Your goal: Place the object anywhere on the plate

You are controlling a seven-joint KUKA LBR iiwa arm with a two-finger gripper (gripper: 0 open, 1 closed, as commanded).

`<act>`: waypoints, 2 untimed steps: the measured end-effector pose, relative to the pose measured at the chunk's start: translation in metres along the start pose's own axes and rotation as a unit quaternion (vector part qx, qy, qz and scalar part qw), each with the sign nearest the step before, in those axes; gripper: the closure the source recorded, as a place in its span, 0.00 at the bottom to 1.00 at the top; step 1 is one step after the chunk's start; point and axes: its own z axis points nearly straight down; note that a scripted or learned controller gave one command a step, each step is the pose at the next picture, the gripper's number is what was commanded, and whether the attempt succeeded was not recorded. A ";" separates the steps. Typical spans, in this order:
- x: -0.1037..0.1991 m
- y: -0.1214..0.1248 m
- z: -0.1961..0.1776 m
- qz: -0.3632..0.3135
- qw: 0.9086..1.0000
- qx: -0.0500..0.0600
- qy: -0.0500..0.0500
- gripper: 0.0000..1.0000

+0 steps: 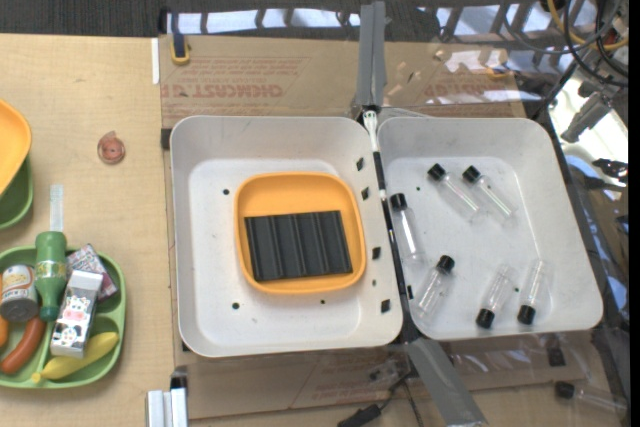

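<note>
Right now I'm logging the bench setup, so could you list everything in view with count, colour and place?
plate: one, orange, black ridged insert, in left bin
left bin: one, white
right bin: one, white
vials: six, clear with black caps, scattered in right bin
green tray: one, toy food and bottle, far left on the bench
orange bowl: one, left edge
pink disc: one, on bench
cardboard sheet: one, brown, under bins
</note>
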 end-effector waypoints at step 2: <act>-0.002 0.015 0.009 -0.203 0.979 0.001 0.000 0.00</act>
